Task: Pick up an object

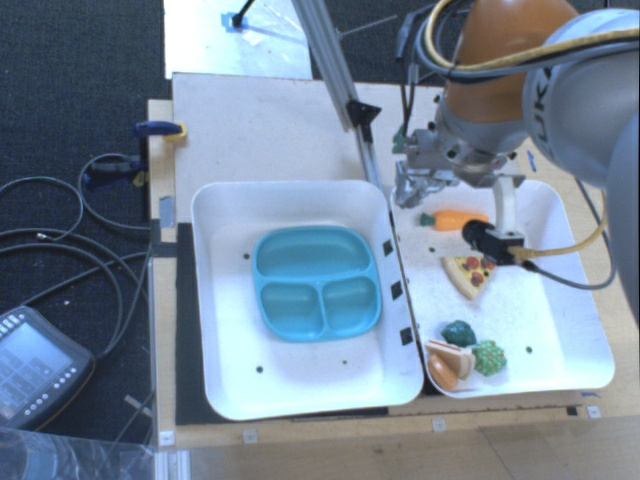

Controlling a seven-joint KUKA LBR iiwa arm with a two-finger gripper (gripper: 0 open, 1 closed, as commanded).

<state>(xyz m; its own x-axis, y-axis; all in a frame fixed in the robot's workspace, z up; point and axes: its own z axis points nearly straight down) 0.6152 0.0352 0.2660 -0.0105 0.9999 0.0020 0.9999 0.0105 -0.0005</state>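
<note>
Currently the gripper (412, 190) is hanging over the far left corner of the right bin (585, 313), just beside the divider where the two bins meet; whether it is open or closed cannot be told from this slanted view, and nothing is seen held in it. Candidate objects are all lying in the right bin: one carrot (455, 219) close to the gripper, one pizza slice (468, 272) nearer the middle, and a tight cluster at the near left corner comprising one dark green piece (460, 332), one lighter green broccoli-like piece (489, 356) and one orange-and-cream piece (448, 364). That is making five loose items in all. The left bin (225, 298) is carrying one blue divided tray (317, 281) with three compartments. Bins on the worktop (260, 128): two. For the step in hand, judged from this layout, the carrot is looking the soundest choice, being nearest and standing apart from its neighbours; closing across its narrow width should be serving better than along its length. The corner cluster is looking riskier, since those pieces are touching one another and lying against the bin wall.
</note>
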